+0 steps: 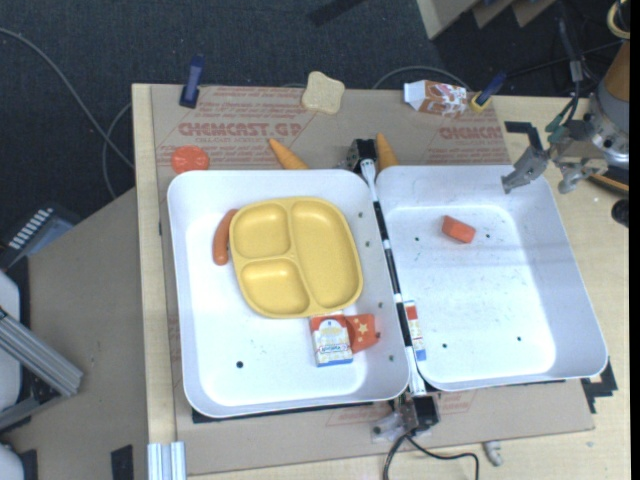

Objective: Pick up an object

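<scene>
Camera view
Pincer: you had the pincer at the far right corner of the right bin, its two fingers spread apart with nothing between them; one fingertip hung over the bin's far rim.
Arm: the arm reached in behind the pincer from the right edge.
Orange block: your likeliest target, the small orange block, lay on the right bin's floor, to the left of the pincer and a little nearer the camera, apart from the fingers.
Left bin: the left bin sat well to the pincer's left, touching the right bin along their shared edge.
Yellow tray: a three-part yellow tray lay in the left bin, far left of the pincer.
Sausage: a red sausage lay just beyond the tray's left side.
Carton: a small carton lay at the tray's near edge, with a red packet touching it.
Tabletop: on the tabletop beyond the bins, left of the pincer, you had a bread slice, a carrot, a red disc and a white wrapper.
</scene>
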### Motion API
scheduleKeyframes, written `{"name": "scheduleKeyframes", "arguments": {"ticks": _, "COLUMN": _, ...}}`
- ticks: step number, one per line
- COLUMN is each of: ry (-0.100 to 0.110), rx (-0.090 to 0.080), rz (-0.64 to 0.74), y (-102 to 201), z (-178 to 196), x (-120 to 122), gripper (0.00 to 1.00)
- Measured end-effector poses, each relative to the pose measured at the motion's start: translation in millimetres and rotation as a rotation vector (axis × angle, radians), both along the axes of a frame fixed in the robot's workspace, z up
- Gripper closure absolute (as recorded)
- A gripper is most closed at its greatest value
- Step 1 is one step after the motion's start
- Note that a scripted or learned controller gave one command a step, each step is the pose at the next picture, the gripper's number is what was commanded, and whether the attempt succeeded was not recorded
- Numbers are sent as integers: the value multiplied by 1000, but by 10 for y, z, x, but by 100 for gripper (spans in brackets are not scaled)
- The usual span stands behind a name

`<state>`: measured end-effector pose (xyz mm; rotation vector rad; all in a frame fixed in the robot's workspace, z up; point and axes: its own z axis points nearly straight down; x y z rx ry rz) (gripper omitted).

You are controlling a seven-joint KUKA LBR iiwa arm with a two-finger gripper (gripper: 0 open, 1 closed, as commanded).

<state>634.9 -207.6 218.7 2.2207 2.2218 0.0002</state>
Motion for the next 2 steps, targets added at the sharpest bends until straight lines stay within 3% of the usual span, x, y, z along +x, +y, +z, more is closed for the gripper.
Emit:
{"name": "scheduleKeyframes", "arguments": {"ticks": 1, "ry": -8, "rx": -2, "rz": 1, "y": 310, "z": -1225, "x": 8, "gripper": 0}}
{"name": "scheduleKeyframes", "arguments": {"ticks": 2, "ry": -13, "rx": -2, "rz": 0, "y": 856, "z": -1278, "x": -55, "gripper": 0}}
